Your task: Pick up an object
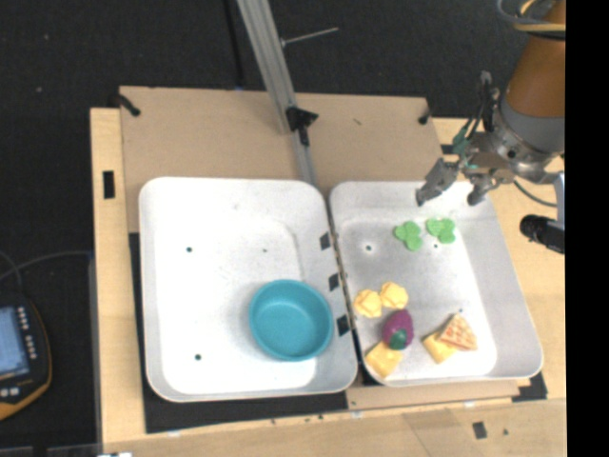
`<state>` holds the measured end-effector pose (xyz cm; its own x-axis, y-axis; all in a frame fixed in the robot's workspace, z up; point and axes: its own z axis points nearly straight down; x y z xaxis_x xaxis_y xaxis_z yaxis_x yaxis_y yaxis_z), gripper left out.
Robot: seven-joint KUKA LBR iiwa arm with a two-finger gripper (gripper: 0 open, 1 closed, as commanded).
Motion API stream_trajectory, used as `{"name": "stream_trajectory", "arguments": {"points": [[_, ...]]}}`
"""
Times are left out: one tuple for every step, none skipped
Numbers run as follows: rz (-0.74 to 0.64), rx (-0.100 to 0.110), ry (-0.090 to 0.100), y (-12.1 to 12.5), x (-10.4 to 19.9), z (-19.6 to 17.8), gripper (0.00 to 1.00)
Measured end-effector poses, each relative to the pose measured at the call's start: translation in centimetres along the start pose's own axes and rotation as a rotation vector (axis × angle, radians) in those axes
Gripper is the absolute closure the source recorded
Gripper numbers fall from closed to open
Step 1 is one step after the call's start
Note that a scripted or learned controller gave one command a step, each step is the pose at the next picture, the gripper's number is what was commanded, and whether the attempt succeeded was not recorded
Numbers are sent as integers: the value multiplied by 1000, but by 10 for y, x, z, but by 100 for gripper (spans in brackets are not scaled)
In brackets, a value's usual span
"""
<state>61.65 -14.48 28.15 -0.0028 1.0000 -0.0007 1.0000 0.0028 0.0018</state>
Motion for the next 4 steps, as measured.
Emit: {"name": "stream_trajectory", "arguments": {"points": [[0,0,0,0,0,0,0],[3,2,-1,0,-3,40,0],[4,1,-1,-8,-8,94,0],[2,0,-1,0,-3,144,0]]}}
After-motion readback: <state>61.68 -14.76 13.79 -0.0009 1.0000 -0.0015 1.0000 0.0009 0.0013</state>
